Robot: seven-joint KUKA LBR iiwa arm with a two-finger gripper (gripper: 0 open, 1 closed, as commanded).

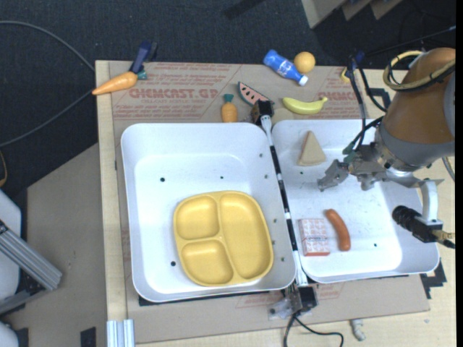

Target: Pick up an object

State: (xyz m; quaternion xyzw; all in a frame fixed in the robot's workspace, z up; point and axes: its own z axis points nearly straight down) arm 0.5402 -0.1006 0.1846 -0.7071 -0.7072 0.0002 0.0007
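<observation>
The right bin [383,262] holds a tan wedge [312,150] at its far left. A brown sausage [337,229] and a pink wafer block [314,236] lie side by side near its front left. My gripper [349,178] hangs over the middle of this bin, right of the wedge and above the sausage. Its fingers [329,180] are spread open with nothing between them. The grey arm with its orange band [427,74] comes in from the right.
A yellow divided plate [222,236] lies in the left bin [145,165]. Behind the bins are a banana [304,105], blue bottle [284,66], orange ball [304,61], watermelon slice [249,92], small orange fruit [229,111] and carrot [116,84].
</observation>
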